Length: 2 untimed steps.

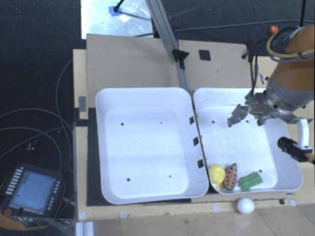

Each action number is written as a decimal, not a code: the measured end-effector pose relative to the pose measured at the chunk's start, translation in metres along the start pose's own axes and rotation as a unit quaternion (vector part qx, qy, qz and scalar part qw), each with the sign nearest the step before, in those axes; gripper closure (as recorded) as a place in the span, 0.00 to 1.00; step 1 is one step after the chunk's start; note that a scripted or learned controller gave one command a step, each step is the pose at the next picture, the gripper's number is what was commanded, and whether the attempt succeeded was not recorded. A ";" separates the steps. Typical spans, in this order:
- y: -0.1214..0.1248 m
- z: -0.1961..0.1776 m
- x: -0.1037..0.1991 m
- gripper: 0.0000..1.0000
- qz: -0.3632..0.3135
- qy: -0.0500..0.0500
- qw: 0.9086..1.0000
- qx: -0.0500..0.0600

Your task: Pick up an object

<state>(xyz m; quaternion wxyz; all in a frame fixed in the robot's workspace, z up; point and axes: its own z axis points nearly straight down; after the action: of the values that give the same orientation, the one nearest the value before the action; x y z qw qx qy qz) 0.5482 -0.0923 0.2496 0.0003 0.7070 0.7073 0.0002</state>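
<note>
Gripper (pixel 239 115): over the right bin's upper middle, reaching in from the right; fingers point left and down; impossible to tell if apart or together; nothing seen between them.
Arm (pixel 290 77): grey, orange band above the wrist, at the right edge above the right bin's far corner.
Right bin (pixel 221 100): white, shallow, holding three things clustered along its near edge.
Yellow object (pixel 217 173): rounded, in the near left corner of the right bin, touching or just beside the slice.
Slice (pixel 230 176): reddish with dark spots, upright-ish, between the yellow object and the green object.
Green object (pixel 250 180): elongated, tilted, just right of the slice, well apart from the gripper.
Left bin (pixel 147 97): white, beside the right bin, rims touching along the middle.
White ball (pixel 245 206): on the bench just outside the right bin's near rim.
Pendant (pixel 32 189): lower left, off the bench, screen lit, cables looping near it.
Pole (pixel 165 28): slanting from the top down to the bins' far junction.
</note>
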 end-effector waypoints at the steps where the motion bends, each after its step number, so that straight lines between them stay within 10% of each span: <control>1: 0.011 0.044 -0.003 0.00 0.000 0.000 1.000 0.002; 2: 0.012 0.032 -0.003 1.00 0.000 0.000 1.000 -0.001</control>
<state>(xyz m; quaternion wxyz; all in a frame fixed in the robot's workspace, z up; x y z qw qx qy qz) 0.5604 -0.0950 0.2181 0.0007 0.7070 0.7073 0.0007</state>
